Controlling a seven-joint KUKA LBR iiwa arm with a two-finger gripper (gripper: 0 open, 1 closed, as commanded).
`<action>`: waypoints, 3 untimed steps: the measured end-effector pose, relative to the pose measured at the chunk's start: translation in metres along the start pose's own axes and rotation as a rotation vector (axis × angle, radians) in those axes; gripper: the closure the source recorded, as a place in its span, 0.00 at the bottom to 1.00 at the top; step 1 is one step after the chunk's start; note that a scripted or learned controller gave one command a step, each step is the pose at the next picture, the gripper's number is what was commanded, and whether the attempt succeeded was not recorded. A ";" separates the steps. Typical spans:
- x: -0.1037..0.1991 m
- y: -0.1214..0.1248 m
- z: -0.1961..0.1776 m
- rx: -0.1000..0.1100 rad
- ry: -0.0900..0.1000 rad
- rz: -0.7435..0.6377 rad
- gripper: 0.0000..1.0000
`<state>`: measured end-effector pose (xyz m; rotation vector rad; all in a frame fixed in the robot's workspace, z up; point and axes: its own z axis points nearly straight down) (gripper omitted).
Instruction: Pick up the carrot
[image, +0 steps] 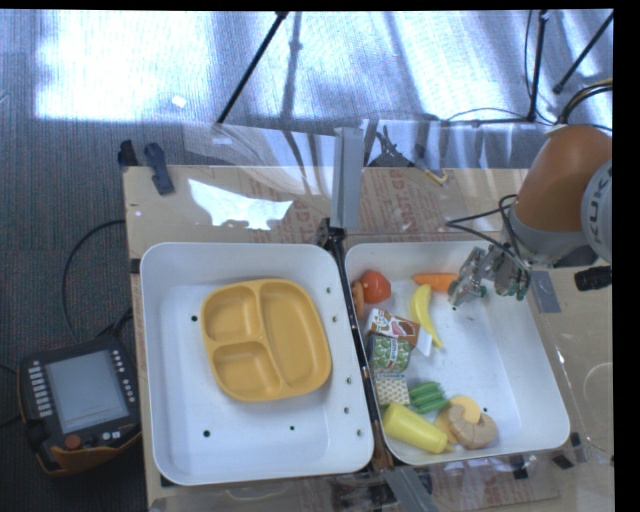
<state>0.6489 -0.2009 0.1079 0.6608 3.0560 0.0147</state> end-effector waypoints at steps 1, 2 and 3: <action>0.000 0.001 -0.001 -0.002 -0.001 -0.001 0.00; 0.021 -0.009 -0.070 0.010 0.001 0.028 0.00; 0.033 0.006 -0.081 0.011 0.009 0.124 0.00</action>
